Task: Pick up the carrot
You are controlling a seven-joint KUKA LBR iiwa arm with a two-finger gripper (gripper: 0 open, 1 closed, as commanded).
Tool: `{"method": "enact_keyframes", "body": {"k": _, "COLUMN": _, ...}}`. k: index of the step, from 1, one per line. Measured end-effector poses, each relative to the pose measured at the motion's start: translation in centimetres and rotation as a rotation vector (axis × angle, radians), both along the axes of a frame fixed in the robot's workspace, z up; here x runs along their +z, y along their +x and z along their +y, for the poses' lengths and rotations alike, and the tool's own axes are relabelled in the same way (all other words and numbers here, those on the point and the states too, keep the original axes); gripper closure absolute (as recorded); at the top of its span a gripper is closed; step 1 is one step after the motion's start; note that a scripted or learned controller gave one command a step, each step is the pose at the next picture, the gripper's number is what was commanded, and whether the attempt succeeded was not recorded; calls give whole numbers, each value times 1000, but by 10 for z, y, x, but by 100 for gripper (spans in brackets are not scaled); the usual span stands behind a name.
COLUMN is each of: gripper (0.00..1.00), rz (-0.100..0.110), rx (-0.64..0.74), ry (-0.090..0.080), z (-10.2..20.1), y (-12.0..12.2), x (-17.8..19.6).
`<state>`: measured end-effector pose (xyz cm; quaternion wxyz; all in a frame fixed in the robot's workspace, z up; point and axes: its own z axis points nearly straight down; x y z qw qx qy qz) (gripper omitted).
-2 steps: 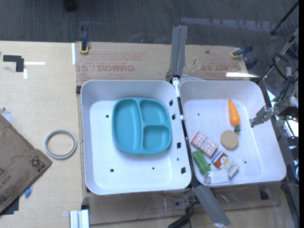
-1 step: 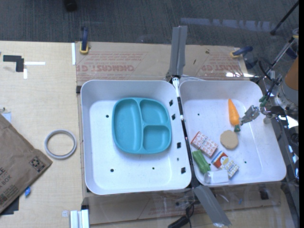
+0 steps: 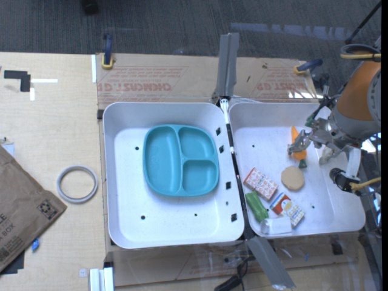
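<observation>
Your claw [image 3: 301,143] hangs over the far right part of the right bin [image 3: 339,223], and you can see the carrot [image 3: 296,144] pinched between its two fingers: one grey finger [image 3: 302,137] lies against the orange piece on its right side, and the orange shows above and below that finger. So the claw is clenched on the carrot. Whether the carrot's lower tip touches the bin floor, you cannot tell from this slant.

Behind the claw, the grey wrist runs off to the right, with the orange band [image 3: 357,93] above it near the frame's edge. A black cable [image 3: 342,180] loops below the wrist over the bin's right side.

Just below the carrot, apart from it, lies a round tan biscuit-like disc [image 3: 293,178]. To the left of the disc sits a small patterned red-and-white box [image 3: 260,183], tilted. Below that box lies a green item [image 3: 257,207], and to its right a small red-and-white packet [image 3: 287,210], near the bin's front wall.

The left bin [image 3: 121,223] sits beside the right one, their walls touching down the middle. In it rests a teal divided plate [image 3: 180,160] with three compartments, roughly centred.

Further left, on the wooden bench [image 3: 48,120], you see a roll of tape [image 3: 77,183] lying flat and, at the edge, a brown cardboard box [image 3: 21,208].
</observation>
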<state>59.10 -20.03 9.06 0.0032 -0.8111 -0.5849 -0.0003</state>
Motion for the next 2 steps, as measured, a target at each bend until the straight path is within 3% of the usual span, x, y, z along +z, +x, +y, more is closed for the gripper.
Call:
{"method": "enact_keyframes", "body": {"k": 1, "gripper": 100, "rz": 1, "rx": 3, "ry": -4, "z": -1, "y": 0, "x": 9}}
{"method": "enact_keyframes", "body": {"k": 2, "gripper": 100, "rz": -1, "rx": -81, "ry": -7, "z": 53, "y": 19, "x": 86}}
